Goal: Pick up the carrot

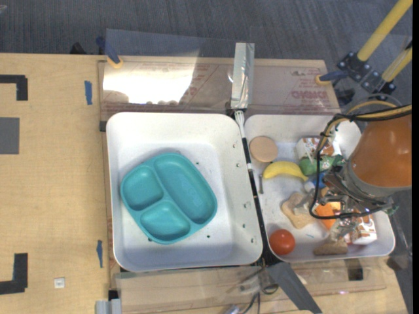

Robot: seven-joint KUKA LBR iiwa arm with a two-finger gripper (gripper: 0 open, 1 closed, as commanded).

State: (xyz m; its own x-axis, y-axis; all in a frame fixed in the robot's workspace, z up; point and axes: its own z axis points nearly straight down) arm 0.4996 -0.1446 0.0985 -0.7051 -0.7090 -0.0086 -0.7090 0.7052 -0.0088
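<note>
The carrot (325, 209) shows as a small orange patch in the right bin (275, 126), right of its middle. My gripper (329, 200) hangs directly over it, below the arm's orange band (386, 152), and dark cables and the wrist cover most of the carrot. Whether the carrot is held or just lying under the gripper cannot be made out.
Around the carrot lie a tan bread-like piece (296, 209), a banana (285, 170), a green item (311, 165), a tan disc (264, 148), a red tomato (282, 241), a brown piece (330, 247) and a white-orange packet (360, 231). A teal divided plate (169, 196) sits in the left bin (118, 136).
</note>
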